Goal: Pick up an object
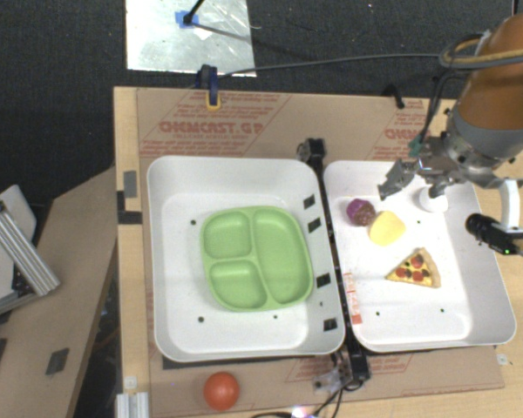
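Hovering over the back of the right bin (497,320), gripper (416,181) hanging with fingers spread wide and nothing between them. Sitting just below and toward the camera from the fingertips: yellow lemon-like toy (386,228), probably the nearest pick, lying slightly camera-left of the gripper's midline, roundish with no real long axis so approach angle hardly mattering. Touching or nearly touching the yellow toy on its far-left side: small purple toy (360,211), crowding that flank and likely getting bumped if a finger comes down there. Lying further out toward the camera from the gripper: pizza slice toy (414,269), flat, pointing its tip up-right, long axis running roughly left to right, looking harder to pinch off the floor. Peeking out under the wrist: small white object (433,202), partly hidden, identity unclear. Resting well off to the gripper's left in the left bin (170,233): green divided tray (255,259), not in the way. Sitting outside both bins on the bench near the camera: red ball (220,390), out of play. Offering smooth white bin floor, shallow walls, open room on the yellow toy's right and near sides. Needing, by judgement, a short descent plus small shift toward the camera.
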Tool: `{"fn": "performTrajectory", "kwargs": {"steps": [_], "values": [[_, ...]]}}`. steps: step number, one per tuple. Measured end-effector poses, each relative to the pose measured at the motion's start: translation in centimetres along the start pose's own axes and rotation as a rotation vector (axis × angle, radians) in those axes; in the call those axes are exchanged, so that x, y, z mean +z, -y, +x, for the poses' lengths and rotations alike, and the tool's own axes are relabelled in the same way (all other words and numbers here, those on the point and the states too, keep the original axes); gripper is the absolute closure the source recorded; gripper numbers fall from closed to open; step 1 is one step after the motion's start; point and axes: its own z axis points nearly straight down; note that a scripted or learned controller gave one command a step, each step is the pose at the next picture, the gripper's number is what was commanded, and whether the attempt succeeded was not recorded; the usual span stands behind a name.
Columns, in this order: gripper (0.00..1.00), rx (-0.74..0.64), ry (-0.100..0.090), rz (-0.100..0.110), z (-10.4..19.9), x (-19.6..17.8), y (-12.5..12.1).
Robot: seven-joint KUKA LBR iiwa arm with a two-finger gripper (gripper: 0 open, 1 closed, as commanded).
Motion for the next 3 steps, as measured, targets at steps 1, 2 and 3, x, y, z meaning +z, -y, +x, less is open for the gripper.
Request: {"fn": "performTrajectory", "kwargs": {"steps": [1, 2, 3], "values": [[0.00, 0.002, -0.001, 0.005, 0.2, 6.3, -0.1], [0.00, 0.002, -0.001, 0.006, -0.2, 12.4, -0.3], [0.00, 0.002, 0.002, -0.001, -0.3, 17.3, -0.4]]}}
